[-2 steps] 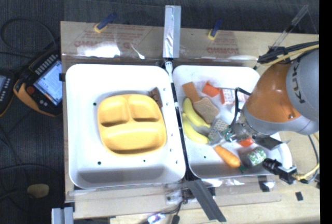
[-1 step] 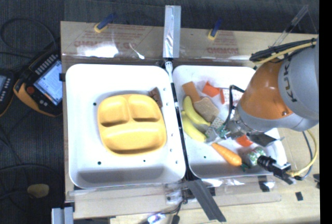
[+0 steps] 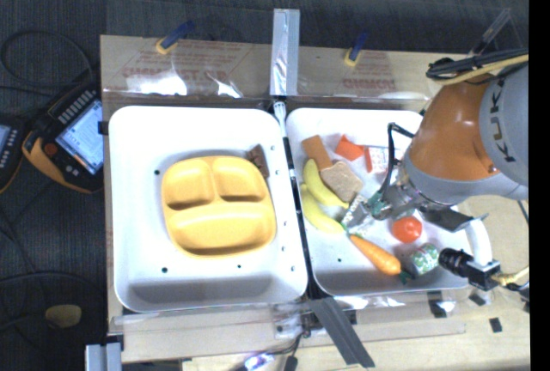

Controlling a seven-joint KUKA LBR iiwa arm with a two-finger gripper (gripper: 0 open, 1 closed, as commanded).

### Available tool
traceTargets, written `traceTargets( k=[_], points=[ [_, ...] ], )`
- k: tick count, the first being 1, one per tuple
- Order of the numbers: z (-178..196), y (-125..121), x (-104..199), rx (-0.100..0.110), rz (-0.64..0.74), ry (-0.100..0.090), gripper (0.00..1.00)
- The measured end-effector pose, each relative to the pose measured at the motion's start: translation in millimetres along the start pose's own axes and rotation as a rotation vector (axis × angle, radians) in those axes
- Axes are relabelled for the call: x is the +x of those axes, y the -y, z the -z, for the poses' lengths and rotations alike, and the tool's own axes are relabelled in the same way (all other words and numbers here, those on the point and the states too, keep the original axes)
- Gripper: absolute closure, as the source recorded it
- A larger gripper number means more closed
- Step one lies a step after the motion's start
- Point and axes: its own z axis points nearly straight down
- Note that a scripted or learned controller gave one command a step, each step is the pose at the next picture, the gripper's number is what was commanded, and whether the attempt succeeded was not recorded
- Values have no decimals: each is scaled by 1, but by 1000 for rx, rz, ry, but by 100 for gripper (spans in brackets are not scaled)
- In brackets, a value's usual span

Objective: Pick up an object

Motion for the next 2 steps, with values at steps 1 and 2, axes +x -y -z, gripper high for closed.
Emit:
traceTargets(
  k=[1, 2],
  points=[
    [-46, -5, -38, 0, -105, 1, 100],
    [-46, -5, -38, 0, -105, 1, 0]
  ],
)
